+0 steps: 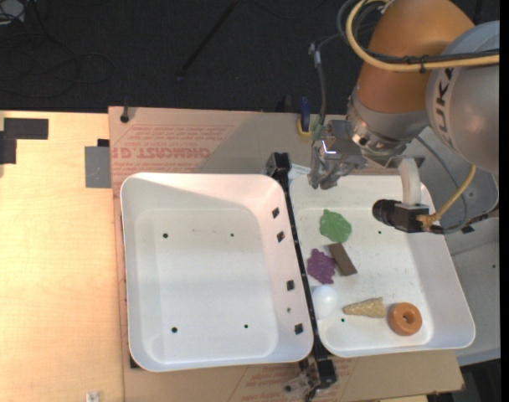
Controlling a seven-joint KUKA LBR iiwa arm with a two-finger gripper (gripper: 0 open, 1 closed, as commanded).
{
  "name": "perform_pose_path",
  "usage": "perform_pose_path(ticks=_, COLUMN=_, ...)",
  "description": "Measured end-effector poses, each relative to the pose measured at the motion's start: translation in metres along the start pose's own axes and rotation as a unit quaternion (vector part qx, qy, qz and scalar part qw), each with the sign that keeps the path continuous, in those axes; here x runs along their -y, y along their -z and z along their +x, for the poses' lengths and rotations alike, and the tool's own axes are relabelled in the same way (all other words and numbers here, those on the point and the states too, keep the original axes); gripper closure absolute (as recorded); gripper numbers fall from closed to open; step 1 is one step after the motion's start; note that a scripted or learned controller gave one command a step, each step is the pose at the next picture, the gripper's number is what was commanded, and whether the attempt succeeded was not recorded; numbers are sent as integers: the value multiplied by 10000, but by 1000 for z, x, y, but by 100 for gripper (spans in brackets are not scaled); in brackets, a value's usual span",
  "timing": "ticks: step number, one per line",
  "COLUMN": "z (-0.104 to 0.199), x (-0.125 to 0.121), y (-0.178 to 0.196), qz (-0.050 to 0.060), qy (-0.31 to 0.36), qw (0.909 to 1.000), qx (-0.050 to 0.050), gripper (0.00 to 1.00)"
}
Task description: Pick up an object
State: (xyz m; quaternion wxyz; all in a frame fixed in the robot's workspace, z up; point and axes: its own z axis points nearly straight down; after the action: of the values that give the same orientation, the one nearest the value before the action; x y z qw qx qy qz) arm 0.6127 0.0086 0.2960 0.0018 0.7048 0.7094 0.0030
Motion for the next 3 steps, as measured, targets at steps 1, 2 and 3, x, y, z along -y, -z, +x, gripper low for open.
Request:
perform_pose_path(ticks=1, z=-42, x=58, y=-22, qz=76, qy=-55, qw=10000, qx=11, gripper=100)
perform_pose_path(ticks=2, z=29, x=59, y=-8, qz=42, qy=0, qw=10000, qx=2, gripper=100)
perform_pose_path(ticks=3, z=38, x=85, y=37, qz=38, qy=-20, qw=10000, qx=5, gripper=100)
